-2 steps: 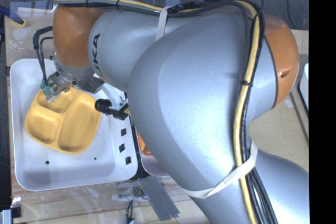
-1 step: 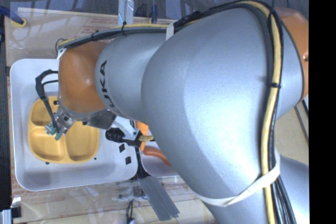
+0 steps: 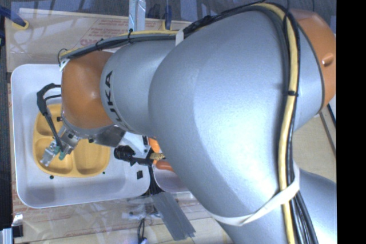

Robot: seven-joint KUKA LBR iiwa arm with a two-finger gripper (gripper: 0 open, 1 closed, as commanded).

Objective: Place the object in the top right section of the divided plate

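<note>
A yellow divided plate (image 3: 88,162) lies in the left white bin (image 3: 23,94), and the arm covers much of it. My gripper (image 3: 54,151) hangs low over the plate's left part, close to a ridge between sections. A small greenish bit shows at its tip; I cannot make out whether this is a held object or part of the gripper. The orange wrist band (image 3: 83,91) sits right above it.
The grey arm (image 3: 229,106) fills the middle and right of the view and hides the right bin, apart from a sliver (image 3: 166,181). A small orange item (image 3: 158,162) peeks out at the arm's edge. Black cables (image 3: 46,106) loop beside the wrist.
</note>
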